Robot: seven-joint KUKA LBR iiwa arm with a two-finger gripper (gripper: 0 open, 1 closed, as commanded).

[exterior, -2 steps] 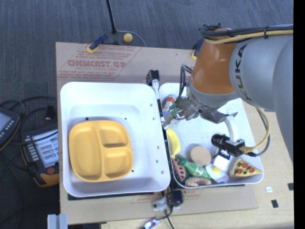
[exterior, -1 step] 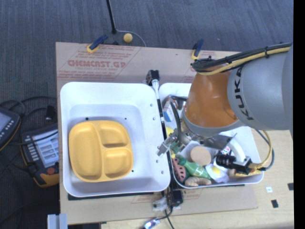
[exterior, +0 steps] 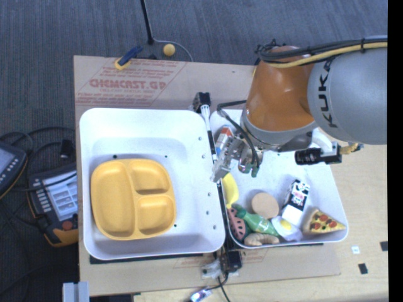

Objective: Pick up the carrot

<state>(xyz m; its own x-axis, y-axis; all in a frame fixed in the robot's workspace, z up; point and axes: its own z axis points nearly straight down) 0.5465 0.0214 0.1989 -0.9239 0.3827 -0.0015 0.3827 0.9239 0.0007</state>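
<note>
1. The gripper [exterior: 234, 158] hangs over the left end of the right bin [exterior: 334, 197], close to the wall between the two bins. Its fingers [exterior: 221, 167] are a tangle of thin metal parts, and I cannot tell whether they are spread or closed; nothing can be made out between them.
2. Just below the fingers a yellow banana [exterior: 230, 189] lies against the bin's left wall. Further down, toy foods sit crowded in the near corner: a watermelon slice [exterior: 237, 221], a green piece [exterior: 258, 223], a round tan cookie [exterior: 265, 204], a small carton [exterior: 297, 195] and a pizza slice [exterior: 325, 222].
3. The carrot cannot be picked out with certainty. A tan-orange piece [exterior: 260, 238] at the bin's near edge may be it (half covered by the green piece), so the arm's position probably suits a downward reach into this pile.
4. The arm's orange band [exterior: 279, 98] and grey body cover the bin's far part, hiding whatever lies beneath.
5. The left bin [exterior: 126, 128] holds a yellow divided plate [exterior: 133, 197], well apart from the gripper.
6. Both bins rest on the bench [exterior: 126, 83].
</note>
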